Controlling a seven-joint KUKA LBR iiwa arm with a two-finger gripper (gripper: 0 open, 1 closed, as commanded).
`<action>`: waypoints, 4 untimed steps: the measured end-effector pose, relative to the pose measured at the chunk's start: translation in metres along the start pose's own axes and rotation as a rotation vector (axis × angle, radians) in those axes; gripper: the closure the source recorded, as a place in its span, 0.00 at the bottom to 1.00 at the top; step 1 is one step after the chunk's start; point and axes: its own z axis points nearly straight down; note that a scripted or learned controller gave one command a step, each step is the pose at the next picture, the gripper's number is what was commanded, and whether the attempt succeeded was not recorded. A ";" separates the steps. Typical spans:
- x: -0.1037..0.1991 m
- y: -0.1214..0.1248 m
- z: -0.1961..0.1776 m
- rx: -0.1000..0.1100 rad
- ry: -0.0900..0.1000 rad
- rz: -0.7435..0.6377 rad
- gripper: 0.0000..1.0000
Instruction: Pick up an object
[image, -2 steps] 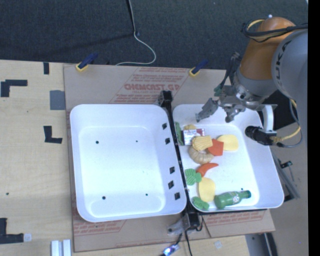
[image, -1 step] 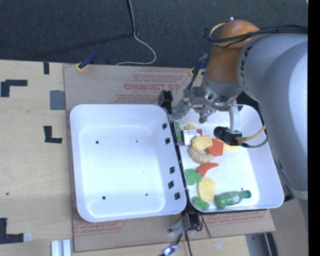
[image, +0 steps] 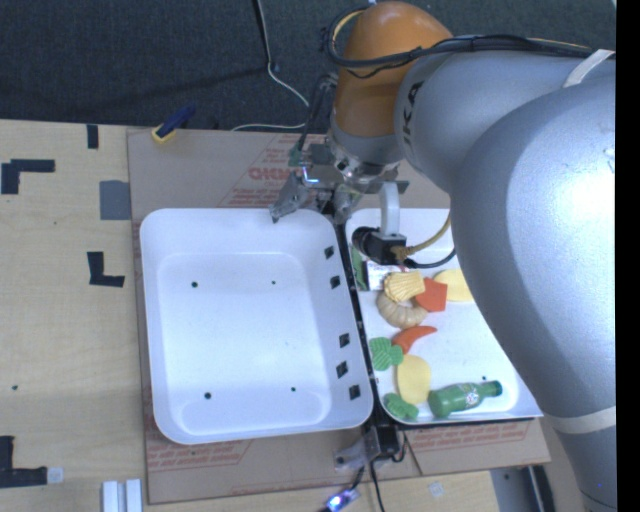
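I'm seeing a green bottle (image: 465, 397) lying at the right bin's (image: 500, 345) near edge: light, stiff, slippery, so I'm planning to grip mid-body. Farther back, the gripper (image: 312, 192) is hovering over the far edge between bins, seemingly holding nothing.

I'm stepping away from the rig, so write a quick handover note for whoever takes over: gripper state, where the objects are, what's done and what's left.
Gripper: hovering above the far rim of the left bin, near the divider; nothing seen held, and the state of the jaws is not readable from this view.
Objects: all in the right bin: green bottle at the near edge, yellow piece beside it, orange piece, croissant-like piece and corn-like piece further back.
Done: no pick yet.
Left: move over the right bin, come down on one object, grasp and lift it.
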 end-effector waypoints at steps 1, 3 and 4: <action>-0.007 -0.001 -0.008 0.005 -0.004 0.008 1.00; 0.024 0.000 -0.296 -0.016 -0.002 0.009 1.00; 0.004 0.000 -0.327 -0.001 -0.005 0.012 1.00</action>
